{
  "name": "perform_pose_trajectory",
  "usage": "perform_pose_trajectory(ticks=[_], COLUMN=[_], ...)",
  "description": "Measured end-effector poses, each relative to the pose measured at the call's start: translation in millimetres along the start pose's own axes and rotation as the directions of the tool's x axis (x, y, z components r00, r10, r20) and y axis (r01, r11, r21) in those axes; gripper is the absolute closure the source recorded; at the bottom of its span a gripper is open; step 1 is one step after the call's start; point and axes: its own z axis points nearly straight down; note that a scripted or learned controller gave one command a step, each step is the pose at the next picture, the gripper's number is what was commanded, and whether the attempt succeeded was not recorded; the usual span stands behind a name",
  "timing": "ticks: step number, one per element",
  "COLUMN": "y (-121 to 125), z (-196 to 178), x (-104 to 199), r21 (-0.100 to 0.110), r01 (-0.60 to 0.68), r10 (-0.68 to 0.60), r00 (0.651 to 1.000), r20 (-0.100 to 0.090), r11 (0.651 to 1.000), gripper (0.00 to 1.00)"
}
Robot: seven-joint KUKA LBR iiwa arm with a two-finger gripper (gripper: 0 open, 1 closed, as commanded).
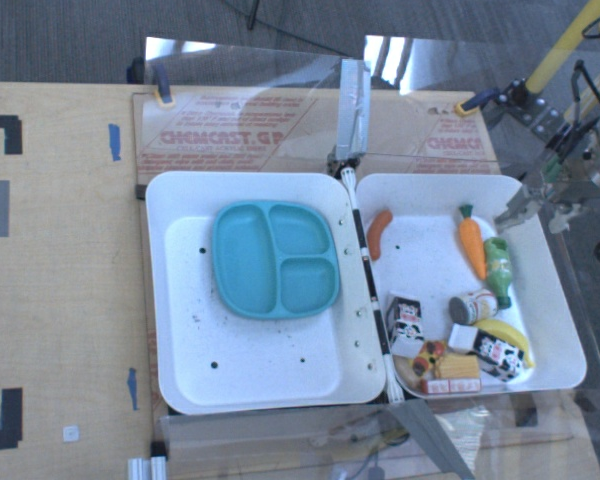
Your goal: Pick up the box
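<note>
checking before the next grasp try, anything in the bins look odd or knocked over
Nothing spilled or damaged. The toys are crowded into the right bin's near corner; the cow-print box lies tilted against the divider, and the green bottle lies on its side. The teal plate sits flat.

A teal divided plate (276, 259) lies in the left bin (175, 348); toy food crowds the right bin (420, 200).

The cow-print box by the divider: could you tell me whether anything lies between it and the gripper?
Yes: the carrot and the green bottle lie between the gripper and the box. Nothing lies on top of the box.
</note>
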Motion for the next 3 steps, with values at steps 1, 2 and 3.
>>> perform_pose_trajectory(ticks=[1, 2, 3], y=[3.8, 17.8, -9.4], z=[168.5, 172.8, -12.9], x=[23.6, -1.3, -19.7], r21=[-0.004, 0.009, -0.003], r01=[-0.093, -0.423, -0.308], r10=[0.093, 0.423, 0.308], r00=[0.996, 0.905, 0.951], r20=[0.001, -0.037, 0.001], r11=[0.996, 0.906, 0.951], gripper=[0.0, 0.0, 0.0])
